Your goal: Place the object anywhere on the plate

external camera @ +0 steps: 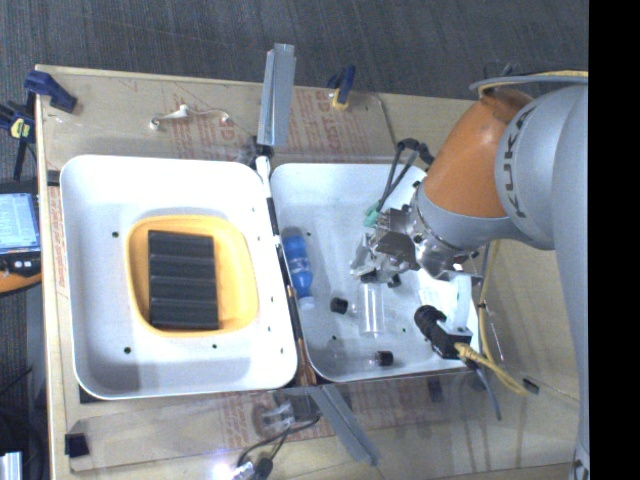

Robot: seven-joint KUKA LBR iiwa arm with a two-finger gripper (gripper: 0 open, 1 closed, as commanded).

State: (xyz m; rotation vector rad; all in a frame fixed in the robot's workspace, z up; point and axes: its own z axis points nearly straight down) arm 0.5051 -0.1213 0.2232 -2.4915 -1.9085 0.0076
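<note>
From above, the worktop carries two bins. The left bin holds a yellow plate with a dark ridged block on it. The right bin, beside the plate's bin, holds a blue bottle near its left wall, a clear tube and small black bits. The pincer hangs over the tube; whether it is clenched, I cannot tell.

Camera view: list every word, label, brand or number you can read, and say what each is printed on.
"KUKA": on the grey arm, letters running up its casing beside the orange band.
Faint reddish print on the cardboard behind the bins: too blurred to read.
Lit screen at the left edge: text too small to read.
</note>
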